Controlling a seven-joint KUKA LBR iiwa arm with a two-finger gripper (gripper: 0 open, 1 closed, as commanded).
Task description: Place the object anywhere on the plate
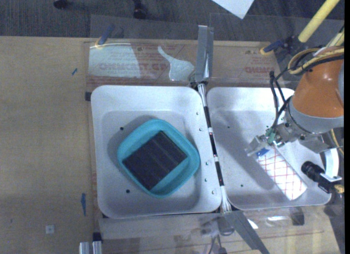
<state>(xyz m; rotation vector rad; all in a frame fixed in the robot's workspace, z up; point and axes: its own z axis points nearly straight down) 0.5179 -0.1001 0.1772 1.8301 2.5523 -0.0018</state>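
Turquoise and square with rounded corners, the plate [159, 157] sits tilted in the left bin [104, 138], left of the divider [212, 149] between the two bins. A dark, flat, ribbed square block [153, 160] lies on its middle, turned cornerwise. Right of the divider, in the right bin [235, 187], a white cloth with a red grid [284, 173] lies flat. The gripper [266, 143] hangs just over the cloth's upper left corner; whether its claw is open or closed cannot be told.

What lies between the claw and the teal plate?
In the camera view, bare white floor of the right bin, then the divider between the bins, separate the claw from the teal plate.
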